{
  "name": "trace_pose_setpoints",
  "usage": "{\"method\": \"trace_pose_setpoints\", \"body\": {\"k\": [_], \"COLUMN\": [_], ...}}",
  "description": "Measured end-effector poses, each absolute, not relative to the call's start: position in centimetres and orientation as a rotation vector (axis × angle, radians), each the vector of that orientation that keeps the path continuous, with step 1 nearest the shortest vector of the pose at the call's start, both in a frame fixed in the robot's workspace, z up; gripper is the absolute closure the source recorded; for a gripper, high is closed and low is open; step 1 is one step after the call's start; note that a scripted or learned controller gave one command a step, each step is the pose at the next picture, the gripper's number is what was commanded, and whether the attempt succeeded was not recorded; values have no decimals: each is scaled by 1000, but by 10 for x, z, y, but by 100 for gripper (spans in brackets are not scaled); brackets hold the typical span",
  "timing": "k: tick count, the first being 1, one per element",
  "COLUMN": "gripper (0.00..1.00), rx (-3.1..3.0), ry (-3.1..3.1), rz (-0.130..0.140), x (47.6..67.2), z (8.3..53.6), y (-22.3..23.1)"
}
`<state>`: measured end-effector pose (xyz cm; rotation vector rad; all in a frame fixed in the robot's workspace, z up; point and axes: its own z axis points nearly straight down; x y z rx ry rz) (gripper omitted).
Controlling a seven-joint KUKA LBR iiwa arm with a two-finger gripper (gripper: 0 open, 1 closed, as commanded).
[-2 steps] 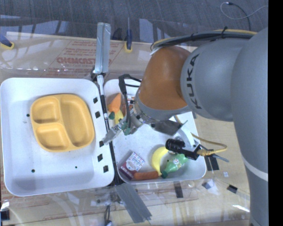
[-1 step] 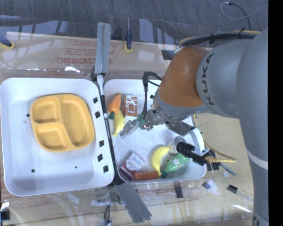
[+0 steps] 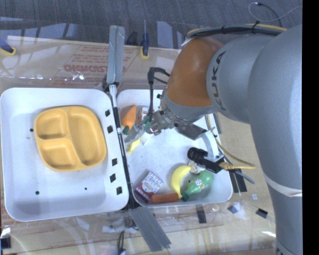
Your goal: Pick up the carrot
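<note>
I judge a miss likely: gripper (image 3: pixel 147 124) sits just beside the carrot (image 3: pixel 129 116), hard against the bin (image 3: pixel 170 209) wall. Finger state: cannot tell.

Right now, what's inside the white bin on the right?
The right bin holds a carrot by its left wall, a yellow fruit, a green toy, a small packet and a sausage. The arm covers its upper part.
</note>
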<state>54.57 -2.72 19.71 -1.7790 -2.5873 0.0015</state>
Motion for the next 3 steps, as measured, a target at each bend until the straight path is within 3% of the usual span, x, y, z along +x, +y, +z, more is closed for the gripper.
{"method": "trace_pose_setpoints", "body": {"k": [1,2,3], "gripper": [100,0,0], "rx": [-1772,-1772,-1399], "ry": [-2591,-2591,-2814], "rz": [2,2,0], "x": [546,546,592], "z": [207,207,192], "y": [-27,-27,-46]}}
